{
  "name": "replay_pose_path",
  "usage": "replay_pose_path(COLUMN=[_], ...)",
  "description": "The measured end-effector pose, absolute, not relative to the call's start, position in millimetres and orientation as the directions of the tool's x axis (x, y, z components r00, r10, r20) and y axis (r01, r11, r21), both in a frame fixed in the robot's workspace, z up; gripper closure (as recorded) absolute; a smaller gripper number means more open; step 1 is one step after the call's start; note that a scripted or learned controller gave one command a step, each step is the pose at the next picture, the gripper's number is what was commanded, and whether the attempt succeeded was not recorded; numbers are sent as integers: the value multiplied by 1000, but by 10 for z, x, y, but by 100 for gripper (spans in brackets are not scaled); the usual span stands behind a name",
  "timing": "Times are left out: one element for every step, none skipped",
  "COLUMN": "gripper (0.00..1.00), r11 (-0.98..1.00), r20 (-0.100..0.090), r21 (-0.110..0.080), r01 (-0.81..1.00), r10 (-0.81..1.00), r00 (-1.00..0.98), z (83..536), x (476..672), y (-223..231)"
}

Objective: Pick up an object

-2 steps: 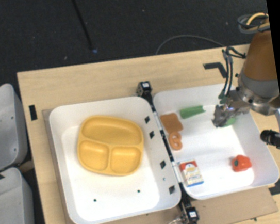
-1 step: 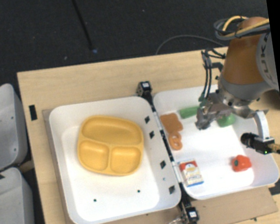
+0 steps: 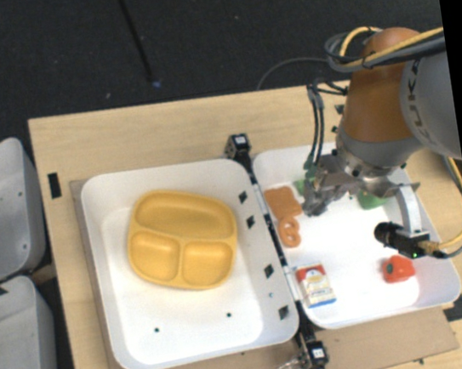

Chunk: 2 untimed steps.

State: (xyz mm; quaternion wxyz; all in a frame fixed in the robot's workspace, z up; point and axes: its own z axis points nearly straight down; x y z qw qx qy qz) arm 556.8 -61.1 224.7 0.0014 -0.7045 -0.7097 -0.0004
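The orange block (image 3: 283, 203) lies at the right bin's (image 3: 361, 306) left wall, just left of the gripper (image 3: 317, 198), which hangs low for a grab; its opening cannot be told. The yellow tray (image 3: 182, 239) fills the left bin (image 3: 134, 340).

You cannot tell how the gripper (image 3: 319, 196) stands, since the wrist above covers most of it. The arm (image 3: 391, 104) also hides most of a green object (image 3: 372, 198) and the far corner of the right bin (image 3: 440, 290), and it runs out of frame itself at the right. The print on the small carton (image 3: 315, 285) is too small for you to read.
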Motion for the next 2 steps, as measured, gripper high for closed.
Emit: replay_pose_path(gripper=[100,100], r11=[7,8], r20=[1,2], r21=[1,1], r01=[1000,1000], r10=[1000,1000], r00=[-7,-8], z=[2331,2387], x=[5554,5495], y=[-168,261])
